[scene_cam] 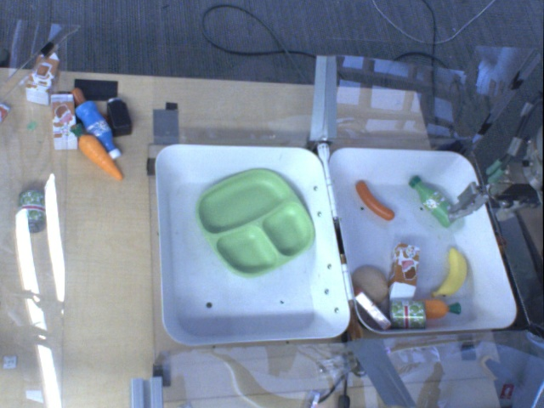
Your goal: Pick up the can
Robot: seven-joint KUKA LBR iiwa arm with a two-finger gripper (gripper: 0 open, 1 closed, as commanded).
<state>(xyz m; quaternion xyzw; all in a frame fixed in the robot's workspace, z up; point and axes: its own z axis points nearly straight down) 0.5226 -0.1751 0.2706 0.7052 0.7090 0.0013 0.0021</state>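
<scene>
The can (408, 314) lies on its side at the front wall of the right bin (489, 253); it is small, with a green and red label. It is wedged between a white-and-dark packet (372, 310) on its left and a small carrot (439, 308) on its right. My gripper (472, 201) is at the right bin's far right side, right beside the lower end of a green bottle (431, 200). That puts it well behind the can and to its right, with a banana in between. Nothing is visibly held in it.
The right bin also holds a sausage (375, 201), a banana (454, 272), a small carton (405, 266) and a brown round item (368, 280). A green divided plate (255, 221) lies in the left bin (178, 253). Loose items, another small can (32, 202) among them, lie on the bench at left.
</scene>
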